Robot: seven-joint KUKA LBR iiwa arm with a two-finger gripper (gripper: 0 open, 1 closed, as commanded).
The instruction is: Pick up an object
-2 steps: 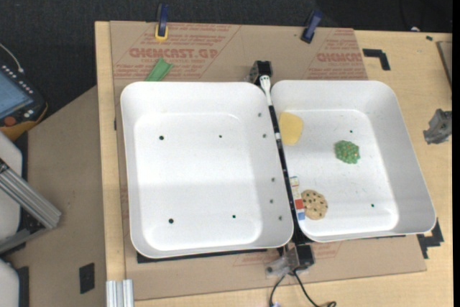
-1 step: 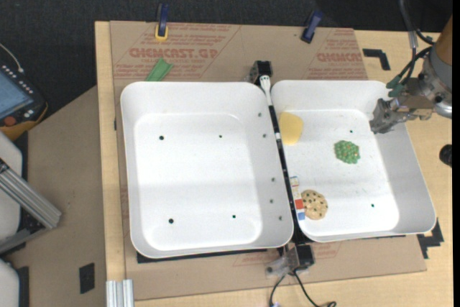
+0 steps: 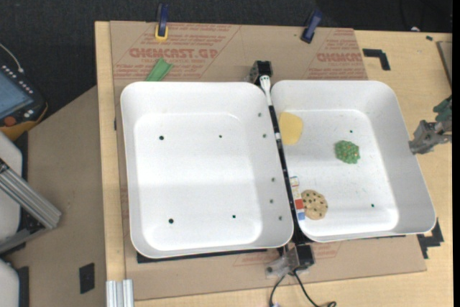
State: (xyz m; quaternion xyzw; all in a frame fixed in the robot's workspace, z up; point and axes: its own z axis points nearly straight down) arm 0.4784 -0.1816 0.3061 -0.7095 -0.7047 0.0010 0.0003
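Note:
The right bin [image 3: 388,101] holds three loose objects. A pale yellow flat piece [image 3: 290,128] lies against its left wall. A small green bumpy lump [image 3: 347,152] sits near the middle. A tan cookie with dark chips [image 3: 314,204] rests near the front left corner, beside a small red, white and blue item [image 3: 300,205]. My gripper [image 3: 426,138] is at the far right of the view, just outside the right bin's right rim, well apart from every object. Nothing shows in its grasp.
The left bin [image 3: 136,154] stands beside the right one, with a black divider strip [image 3: 277,147] between them. Both rest on a cardboard sheet [image 3: 215,47] held by blue clamps [image 3: 162,18]. A green strip [image 3: 157,70] lies on the cardboard behind the left bin.

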